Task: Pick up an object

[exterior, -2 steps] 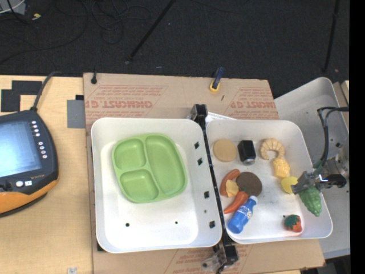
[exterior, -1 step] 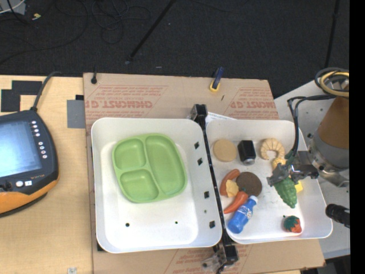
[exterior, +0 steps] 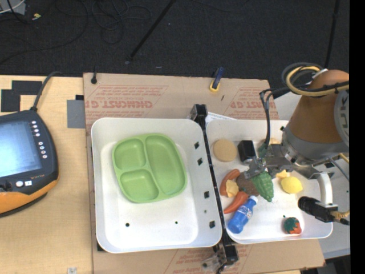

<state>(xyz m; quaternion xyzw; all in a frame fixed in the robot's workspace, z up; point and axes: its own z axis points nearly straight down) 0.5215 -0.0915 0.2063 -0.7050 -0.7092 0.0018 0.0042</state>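
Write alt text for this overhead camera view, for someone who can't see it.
A grey and orange robot arm reaches from the right over the right bin, its gripper down among small toys: a green toy, lemon, blue bottle and tan disc. The left bin holds a green divided plate.

Two white bins are sitting side by side on the bench. The left bin (exterior: 114, 221) is holding a green tray (exterior: 149, 167) with three parts, near its middle. The right bin (exterior: 268, 238) is holding many small things. A round tan cookie (exterior: 224, 149) is lying near its top left corner. A blue bottle (exterior: 242, 214) is lying near its bottom edge, beside an orange carrot (exterior: 235, 202). A yellow lemon (exterior: 291, 184) is sitting toward the right edge. The gripper (exterior: 258, 167) is hanging just over a green bumpy toy (exterior: 264, 185).
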